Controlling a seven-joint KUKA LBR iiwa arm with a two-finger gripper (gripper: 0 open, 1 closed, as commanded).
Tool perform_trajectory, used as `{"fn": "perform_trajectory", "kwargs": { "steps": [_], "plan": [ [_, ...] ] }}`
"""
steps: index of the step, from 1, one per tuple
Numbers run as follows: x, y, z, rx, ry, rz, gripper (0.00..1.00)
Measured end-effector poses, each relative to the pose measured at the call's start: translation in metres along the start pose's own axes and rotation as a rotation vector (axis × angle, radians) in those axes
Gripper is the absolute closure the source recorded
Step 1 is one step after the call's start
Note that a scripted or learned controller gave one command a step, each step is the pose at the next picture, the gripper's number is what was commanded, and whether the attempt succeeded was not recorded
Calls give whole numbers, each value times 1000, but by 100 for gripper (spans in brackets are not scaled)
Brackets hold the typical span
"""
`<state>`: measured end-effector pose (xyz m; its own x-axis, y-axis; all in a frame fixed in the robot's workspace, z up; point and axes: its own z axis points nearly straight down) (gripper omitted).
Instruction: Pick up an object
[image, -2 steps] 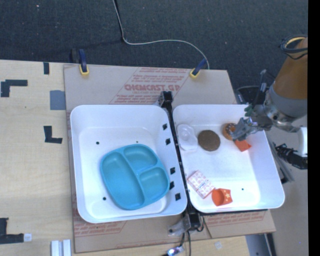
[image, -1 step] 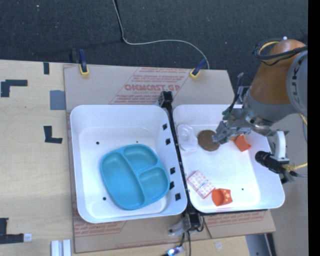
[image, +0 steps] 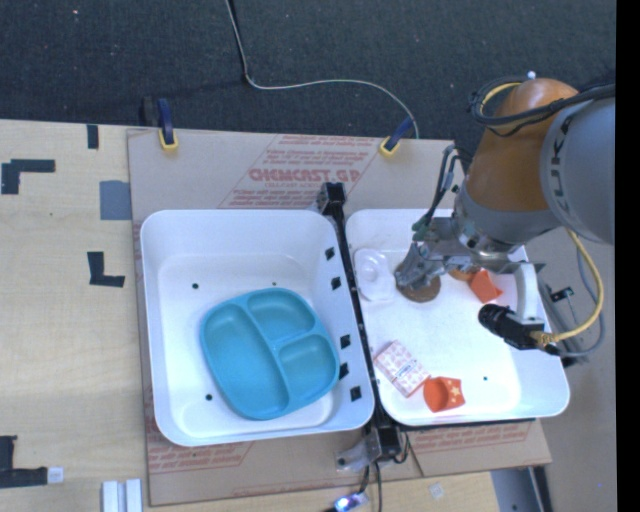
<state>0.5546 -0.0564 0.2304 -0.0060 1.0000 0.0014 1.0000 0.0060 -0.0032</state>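
We see the gripper (image: 418, 272) low in the right bin (image: 500, 400), over a round brown object (image: 424, 291) just at its 6 o'clock; whether it grips anything we cannot tell. A clear cup (image: 371, 270) lies at its 9 o'clock. A pink patterned packet (image: 399, 366) and an orange piece (image: 444, 393) lie toward 6 o'clock. The left bin (image: 170, 300) holds a blue divided plate (image: 268, 350).
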Motion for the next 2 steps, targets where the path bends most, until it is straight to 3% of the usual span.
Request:
{"fn": "perform_trajectory", "kwargs": {
  "steps": [2],
  "plan": [
    [105,0,15,1,0,-1,100]
  ]
}}
